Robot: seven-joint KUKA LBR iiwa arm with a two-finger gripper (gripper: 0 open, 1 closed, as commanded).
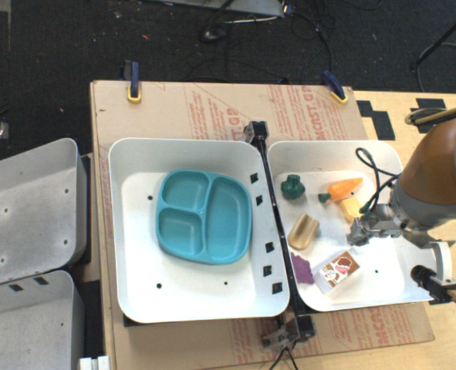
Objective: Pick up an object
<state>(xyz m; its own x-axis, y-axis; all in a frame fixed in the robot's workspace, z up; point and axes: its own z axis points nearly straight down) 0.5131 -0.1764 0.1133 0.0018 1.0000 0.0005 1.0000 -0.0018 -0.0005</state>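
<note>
Faintly, reversed red print on cardboard (235, 114), unreadable; packet (339, 269) label illegible.

We cannot tell how the gripper (360, 232) fingers stand; the arm (437, 177) runs off the right edge and covers part of a yellow object (352, 207) and the right bin's (320, 154) far side

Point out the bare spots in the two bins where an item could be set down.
Left bin: a bare strip of floor along the near wall, in front of the teal tray. Right bin: bare floor at the near right, past the snack packet. Crowded: around the carrot, green toy, wooden block and tool.
</note>
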